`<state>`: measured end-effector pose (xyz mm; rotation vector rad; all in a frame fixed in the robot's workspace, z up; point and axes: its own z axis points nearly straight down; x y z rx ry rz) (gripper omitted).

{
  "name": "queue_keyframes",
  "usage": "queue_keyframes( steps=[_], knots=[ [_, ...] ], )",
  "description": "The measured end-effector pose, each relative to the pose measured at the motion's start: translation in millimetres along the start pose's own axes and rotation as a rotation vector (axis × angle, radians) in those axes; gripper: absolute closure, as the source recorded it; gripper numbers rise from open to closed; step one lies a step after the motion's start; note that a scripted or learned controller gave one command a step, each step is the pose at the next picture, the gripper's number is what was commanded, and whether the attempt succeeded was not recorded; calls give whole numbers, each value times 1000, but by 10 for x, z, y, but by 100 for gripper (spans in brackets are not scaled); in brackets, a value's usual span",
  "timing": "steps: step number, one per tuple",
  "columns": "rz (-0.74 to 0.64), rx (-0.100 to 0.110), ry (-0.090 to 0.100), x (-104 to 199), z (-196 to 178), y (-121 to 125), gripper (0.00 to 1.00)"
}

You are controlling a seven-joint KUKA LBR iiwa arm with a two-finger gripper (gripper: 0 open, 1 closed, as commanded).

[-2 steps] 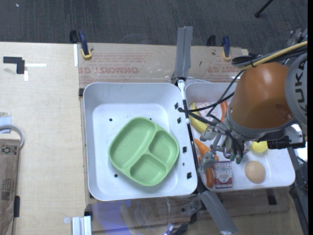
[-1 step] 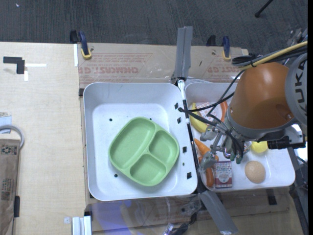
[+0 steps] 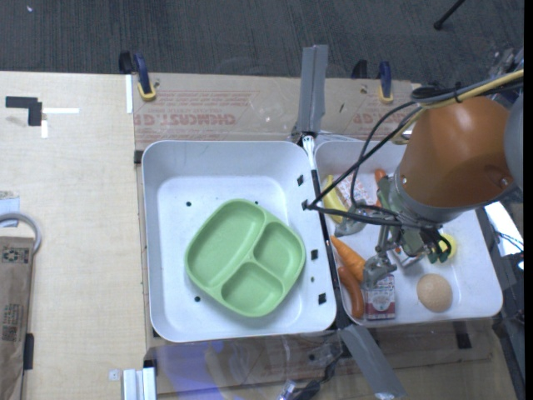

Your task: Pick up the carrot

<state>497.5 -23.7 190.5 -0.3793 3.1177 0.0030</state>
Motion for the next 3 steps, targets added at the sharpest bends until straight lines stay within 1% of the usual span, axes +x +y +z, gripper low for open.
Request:
queue_keyframes(
  steps=[3],
  knots=[
    [0,0,0,0,0,0,0]
  ],
)
